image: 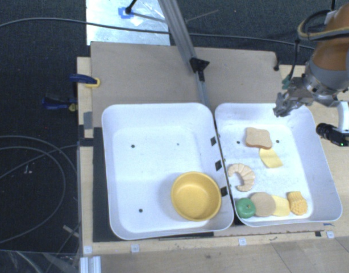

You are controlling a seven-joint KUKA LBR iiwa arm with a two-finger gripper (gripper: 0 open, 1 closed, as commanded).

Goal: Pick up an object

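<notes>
The right bin (319, 152) holds several toy foods: a brown bread slice (258, 137), a yellow cheese wedge (270, 158), a pale croissant (241, 176), a green round piece (245, 208), a tan cookie (263, 203), a yellow slice (281, 206) and an orange waffle piece (298, 203). A yellow bowl (195, 195) sits in the left bin (123, 152) near its front right corner. My gripper (282, 106) hangs over the far right corner of the right bin, up and to the right of the bread slice, with nothing visibly in it.
A metal pole (180, 27) slants down to a black mount (198, 65) behind the bins. A blue and yellow clamp (83, 81) grips the bench's left edge. Cables lie on the dark floor at the left.
</notes>
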